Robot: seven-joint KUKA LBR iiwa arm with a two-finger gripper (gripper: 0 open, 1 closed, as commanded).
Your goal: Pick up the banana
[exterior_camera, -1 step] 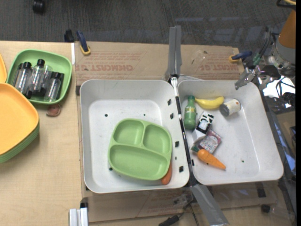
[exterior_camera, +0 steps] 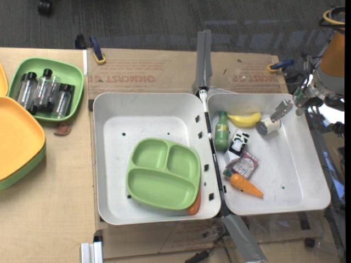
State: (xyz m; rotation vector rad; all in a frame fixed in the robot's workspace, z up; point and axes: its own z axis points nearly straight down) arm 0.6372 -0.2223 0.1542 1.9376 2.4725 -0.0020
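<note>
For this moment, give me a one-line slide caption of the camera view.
Two-finger gripper hovering just right of the curved yellow banana in the right white bin, with nothing visibly between its fingers.

Light is even and fairly bright, seemingly from overhead – shadows are soft and short. The two white bins [exterior_camera: 109, 163] look near blown out, their walls losing detail. A hard white glare sits at the right edge beside the arm [exterior_camera: 332, 64], and that arm is slightly soft, perhaps blurred. The green tray [exterior_camera: 164, 174] casts a faint shadow along its lower rim. The carpet at the top is dim and grainy – resolution is low overall.
</note>
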